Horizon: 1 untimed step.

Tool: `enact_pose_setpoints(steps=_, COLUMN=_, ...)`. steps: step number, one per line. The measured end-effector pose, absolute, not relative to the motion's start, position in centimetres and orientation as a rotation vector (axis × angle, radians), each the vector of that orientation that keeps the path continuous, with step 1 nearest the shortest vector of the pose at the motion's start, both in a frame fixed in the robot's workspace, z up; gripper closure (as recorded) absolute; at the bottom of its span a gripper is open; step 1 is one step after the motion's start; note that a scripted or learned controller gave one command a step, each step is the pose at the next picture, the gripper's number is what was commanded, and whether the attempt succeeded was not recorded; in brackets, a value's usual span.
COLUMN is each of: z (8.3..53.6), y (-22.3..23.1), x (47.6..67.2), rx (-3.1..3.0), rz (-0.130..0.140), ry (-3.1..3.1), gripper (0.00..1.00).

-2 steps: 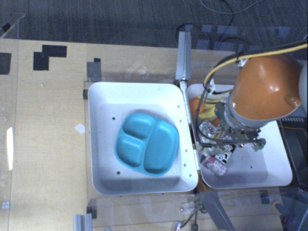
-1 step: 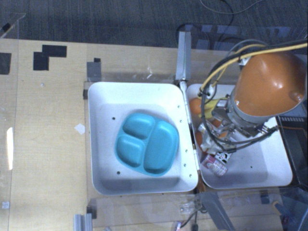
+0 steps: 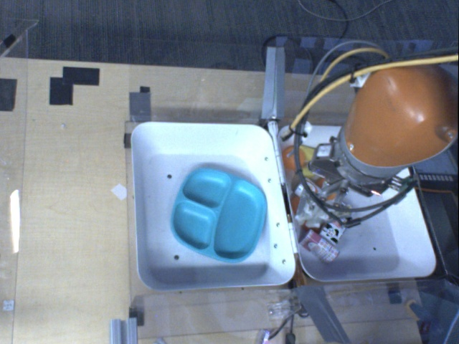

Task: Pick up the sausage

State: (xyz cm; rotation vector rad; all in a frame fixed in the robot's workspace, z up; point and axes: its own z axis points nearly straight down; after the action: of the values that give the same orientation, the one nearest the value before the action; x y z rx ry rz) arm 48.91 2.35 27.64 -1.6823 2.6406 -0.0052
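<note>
Orange and glossy, the arm's band (image 3: pixel 401 117) bulges over the right bin (image 3: pixel 401 260), with grey wrist metal and looped black and yellow cables below it. The pincer (image 3: pixel 326 203) sits under this bulk near the bin's left wall; how it stands, apart or together, I cannot tell. A small orange shape (image 3: pixel 289 158) shows at the bin's upper left edge, beside the divider; it may be the sausage, but it is mostly hidden. A crumpled packet (image 3: pixel 321 242) with red and white print lies just below the wrist. The left bin (image 3: pixel 150 192), smooth white plastic with rounded corners, holds a teal plate (image 3: pixel 219 213) moulded into three compartments. Both bins rest on a pale wood surface (image 3: pixel 64 206).
</note>
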Motion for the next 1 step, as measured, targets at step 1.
enact_pose_setpoints(steps=1, z=26.37, y=6.11, x=48.82, rx=-0.867, rz=0.001, ry=3.011, gripper=1.00)
